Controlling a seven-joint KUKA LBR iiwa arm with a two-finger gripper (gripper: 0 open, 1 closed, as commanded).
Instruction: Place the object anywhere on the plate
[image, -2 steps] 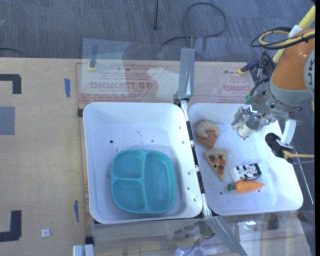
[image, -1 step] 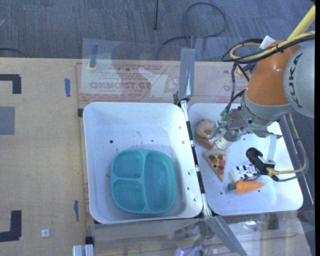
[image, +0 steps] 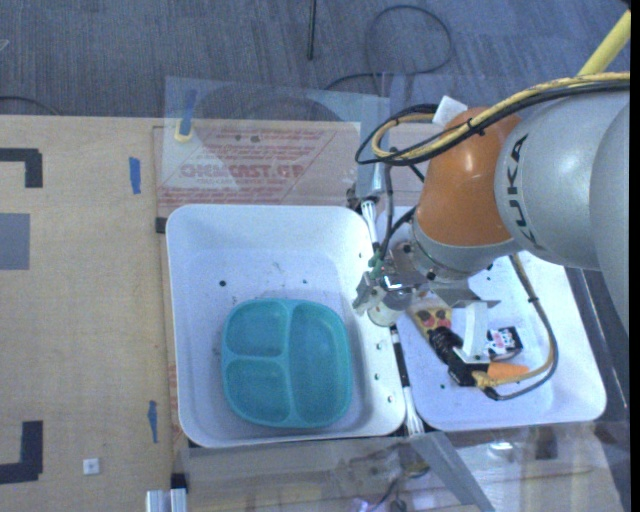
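The arm (image: 540, 170) comes in from the right side of the cam view and covers most of the right bin (image: 575, 395). Its orange wrist hangs above the wall where the two bins meet. The left bin (image: 200, 240) holds the teal plate (image: 288, 362) w/ three compartments. The plate lies flat in the lower half of that bin, a bit nearer to the shared wall than to the far wall. The gripper (image: 385, 290) is right over the shared wall, pointing down. If it is spread apart or pressed together I cannot tell, the wrist hides too much. Just below it I see a small pale round object (image: 380, 314), touching or almost touching the tip. I take this as the task's thing, but I cannot confirm it is really clamped. The relation that matters: from the gripper the plate lies to the view's left and a little toward the lower edge, near but not under it. So, in my judgement, the next move is a short travel leftward over the bin wall, then release above the nearest compartment.
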